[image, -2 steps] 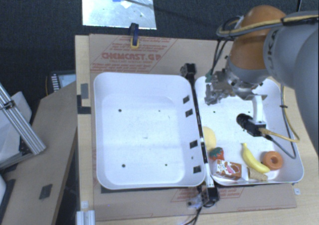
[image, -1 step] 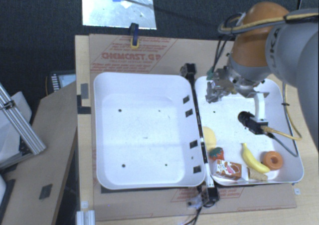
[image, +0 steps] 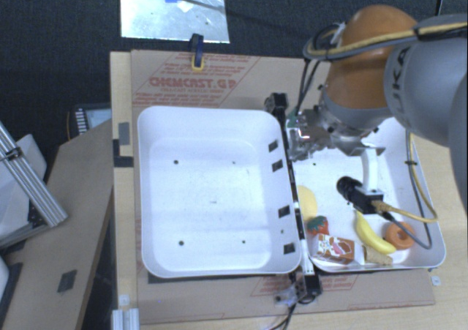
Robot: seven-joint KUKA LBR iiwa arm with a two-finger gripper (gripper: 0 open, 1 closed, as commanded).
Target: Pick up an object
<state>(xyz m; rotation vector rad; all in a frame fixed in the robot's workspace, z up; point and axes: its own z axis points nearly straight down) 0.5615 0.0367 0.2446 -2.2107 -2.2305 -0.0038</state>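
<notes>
Grey two-finger gripper [image: 300, 142] low at 10 o'clock corner of right white plastic bin [image: 420, 208]; whether claw open or closed, cannot tell. Yellow curved banana [image: 371, 234], orange round piece [image: 399, 236], red-white flat packet [image: 335, 248] at 6 o'clock. Nothing lifted; pick pending.

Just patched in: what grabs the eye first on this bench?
The big grey arm with its orange band looms over the right bin. Below it, a banana and other small colourful items crowd that bin's near corner, beside the broad left bin.
</notes>
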